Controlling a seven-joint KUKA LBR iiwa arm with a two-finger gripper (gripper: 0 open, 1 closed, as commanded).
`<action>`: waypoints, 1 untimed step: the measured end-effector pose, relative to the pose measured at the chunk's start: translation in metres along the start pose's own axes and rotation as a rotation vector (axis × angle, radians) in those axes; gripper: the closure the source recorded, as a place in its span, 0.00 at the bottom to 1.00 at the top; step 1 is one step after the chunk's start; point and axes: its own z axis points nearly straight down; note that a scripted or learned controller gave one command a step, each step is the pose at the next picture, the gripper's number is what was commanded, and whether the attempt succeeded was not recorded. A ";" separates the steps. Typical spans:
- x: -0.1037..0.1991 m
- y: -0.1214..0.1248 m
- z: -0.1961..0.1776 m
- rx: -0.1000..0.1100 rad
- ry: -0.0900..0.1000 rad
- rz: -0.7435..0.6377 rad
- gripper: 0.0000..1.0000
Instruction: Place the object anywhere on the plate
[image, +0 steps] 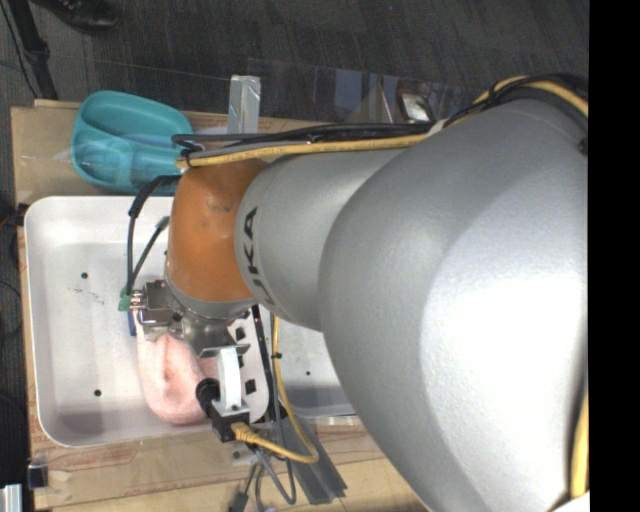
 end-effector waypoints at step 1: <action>-0.082 -0.003 -0.011 -0.001 0.001 -0.168 1.00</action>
